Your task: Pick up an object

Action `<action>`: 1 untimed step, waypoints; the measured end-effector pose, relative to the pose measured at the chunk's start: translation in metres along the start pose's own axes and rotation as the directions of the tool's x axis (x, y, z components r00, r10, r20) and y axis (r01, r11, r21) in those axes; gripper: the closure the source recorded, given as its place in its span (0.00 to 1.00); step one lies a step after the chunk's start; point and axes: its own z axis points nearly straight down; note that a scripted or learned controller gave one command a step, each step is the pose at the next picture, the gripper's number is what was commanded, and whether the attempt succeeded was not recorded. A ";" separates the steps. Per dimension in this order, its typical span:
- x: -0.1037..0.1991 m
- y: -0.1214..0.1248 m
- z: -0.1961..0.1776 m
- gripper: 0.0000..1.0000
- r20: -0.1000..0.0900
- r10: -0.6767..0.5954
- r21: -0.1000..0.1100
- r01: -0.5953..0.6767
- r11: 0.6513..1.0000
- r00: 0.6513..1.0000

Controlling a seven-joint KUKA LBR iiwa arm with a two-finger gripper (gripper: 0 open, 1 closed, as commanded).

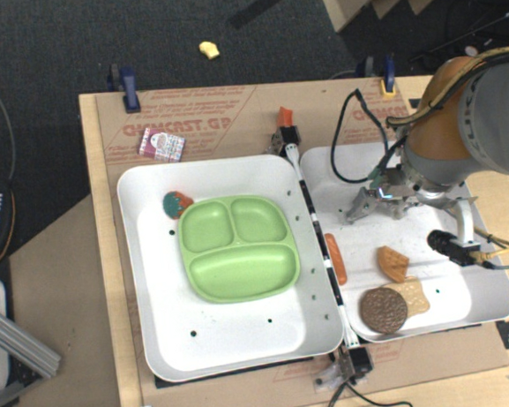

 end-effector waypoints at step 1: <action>-0.025 -0.074 -0.001 0.00 0.003 0.006 -0.002 -0.006 1.000 1.000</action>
